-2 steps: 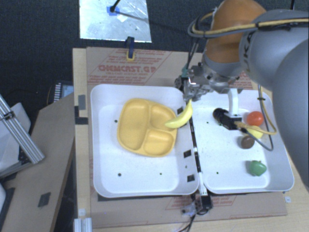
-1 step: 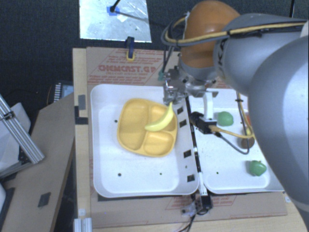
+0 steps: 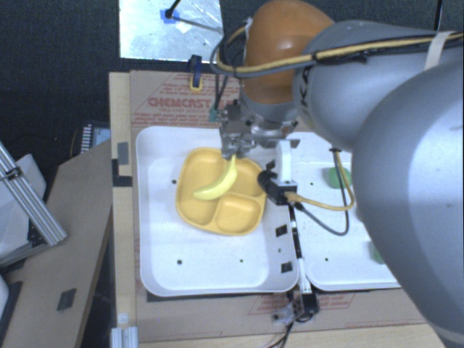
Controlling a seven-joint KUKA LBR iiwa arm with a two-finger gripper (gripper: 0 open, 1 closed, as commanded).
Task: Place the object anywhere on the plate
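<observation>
A yellow divided plate point(image 3: 239, 212) lies in the left white bin point(image 3: 163, 259). A yellow banana point(image 3: 217, 185) stretches slantwise across the plate's upper compartments, and its upper end reaches up to my gripper point(image 3: 230, 152). The gripper hangs right above the plate's far edge, under the orange band of the arm. The banana's upper tip meets the gripper's underside, and the wrist hides how the two touch. The lower end of the banana lies over the plate's left compartment.
The right white bin point(image 3: 326, 267) holds a green thing point(image 3: 335, 176) near its far side and another green bit point(image 3: 374, 252) partly under the arm. A cable point(image 3: 322, 207) loops over the divide between the bins. The grey arm covers the right side.
</observation>
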